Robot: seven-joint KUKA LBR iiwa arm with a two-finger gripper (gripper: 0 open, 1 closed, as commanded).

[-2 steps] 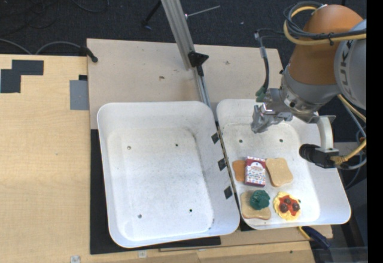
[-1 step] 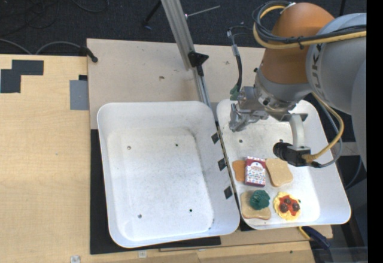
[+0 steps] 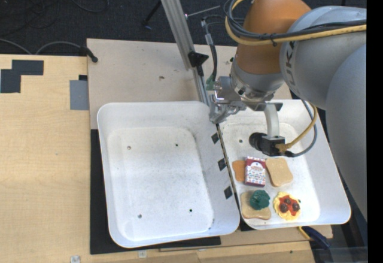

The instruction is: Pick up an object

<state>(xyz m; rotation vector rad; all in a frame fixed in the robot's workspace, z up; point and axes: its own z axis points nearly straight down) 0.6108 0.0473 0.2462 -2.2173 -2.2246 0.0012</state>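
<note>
The gripper hangs at the right bin's far left corner; its spread cannot be told. The red-and-white box, print unreadable, lies mid-bin beside toast, long axis running toward the camera.

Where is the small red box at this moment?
In the camera view, the red box lies in the right bin, between an orange piece on the view's left and a tan bread slice on the view's right.
</note>
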